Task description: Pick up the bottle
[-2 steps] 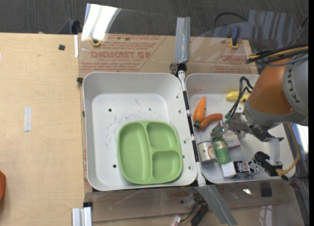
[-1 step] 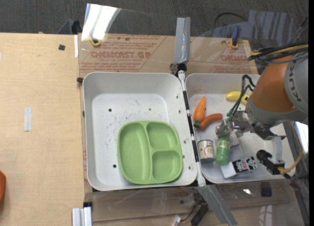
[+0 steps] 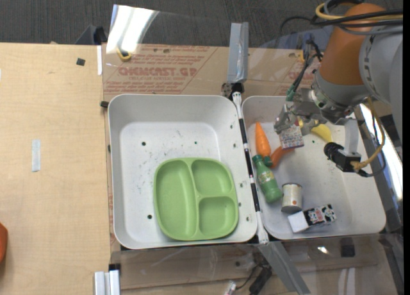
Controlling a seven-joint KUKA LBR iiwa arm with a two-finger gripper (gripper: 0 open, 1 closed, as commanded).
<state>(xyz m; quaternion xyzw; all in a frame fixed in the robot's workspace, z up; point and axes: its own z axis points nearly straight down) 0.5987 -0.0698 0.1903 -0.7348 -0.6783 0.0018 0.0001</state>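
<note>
the green bottle (image 3: 267,179) lies by the right bin's (image 3: 359,217) left wall, hemmed by a carrot (image 3: 262,138) and small can (image 3: 292,195) (a descent could snag either), while the gripper (image 3: 291,128) hovers near, its opening hard to tell.

Two bins side by side; plate in L bin, small items + gripper in R bin.
L bin (image 3: 122,159): divided plate (image 3: 195,197) lies in near half, toward R wall. R bin (image 3: 371,217): bottle (image 3: 266,178) lies by L wall, carrot (image 3: 262,138) just behind it, farther back. Small can (image 3: 291,195) just R of bottle; carton (image 3: 312,217) near-R of can, by near rim. Gripper (image 3: 291,127) sits over far part of R bin, R of carrot; banana (image 3: 320,132) just R of gripper.
</note>
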